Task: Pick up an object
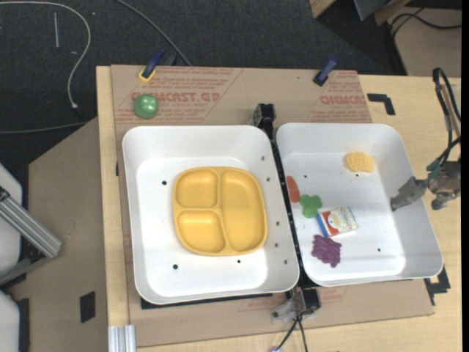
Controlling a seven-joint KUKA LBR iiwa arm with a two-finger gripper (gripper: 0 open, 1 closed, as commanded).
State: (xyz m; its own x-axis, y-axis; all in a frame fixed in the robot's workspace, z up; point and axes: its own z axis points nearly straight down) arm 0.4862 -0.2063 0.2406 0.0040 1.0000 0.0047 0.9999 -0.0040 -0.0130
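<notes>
Two white bins side by side on the bench. In the left bin (146,196), one yellow tray (220,211) with three compartments, lying flat near the middle, the two smaller compartments to the left and the long one to the right.

In the right bin (388,248), five small things, all loose on the floor. One carton (339,221), white with orange and blue print, lying flat near the middle, long axis running left to right and tilted slightly, right end a little higher in the view. Just left of it, one green toy (311,204), lobed, with no clear long axis. Left again, close against the bin wall, one red piece (293,189), slim, long axis running up and down the view; partly hidden by the rim, so hard to name. Below the carton, one purple bunch (326,249), knobbly, perhaps toy grapes. Up toward the far right corner, one tan lump (359,162), roundish, well apart from the rest.

Outside the bins, one green ball (146,106) on the board beyond the left bin, and two blue clamps (152,66) on the board's far edge.

At the right rim of the right bin, the gripper (407,193), grey, cut off by the frame edge, well apart from the carton. Too small and dark to tell whether the jaws are apart or together; nothing seen between them
</notes>
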